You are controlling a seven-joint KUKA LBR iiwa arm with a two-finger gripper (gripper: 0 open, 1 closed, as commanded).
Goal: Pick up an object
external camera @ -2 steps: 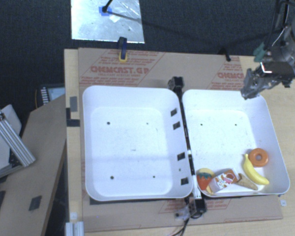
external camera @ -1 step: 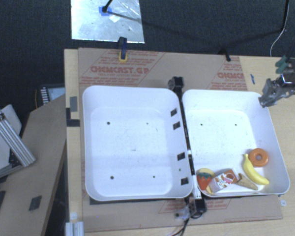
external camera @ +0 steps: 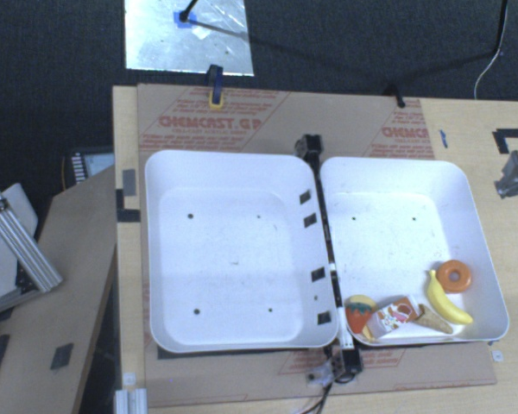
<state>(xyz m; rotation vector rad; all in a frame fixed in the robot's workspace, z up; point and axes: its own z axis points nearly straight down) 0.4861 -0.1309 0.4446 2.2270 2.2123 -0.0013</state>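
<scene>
1. Sitting side by side on bench (external camera: 466,136): left bin (external camera: 164,231), right bin (external camera: 397,188).
2. Gripper (external camera: 514,175) at right edge, over bench just outside right bin, well apart from objs; state can't be told.
3. Banana (external camera: 445,300) in right bin's near-right corner, curved, just beside orange ring (external camera: 454,275).
4. Red/white packet (external camera: 393,316) by near wall, btwn tomato-like fruit (external camera: 359,315) and tan cone (external camera: 435,321).
</scene>
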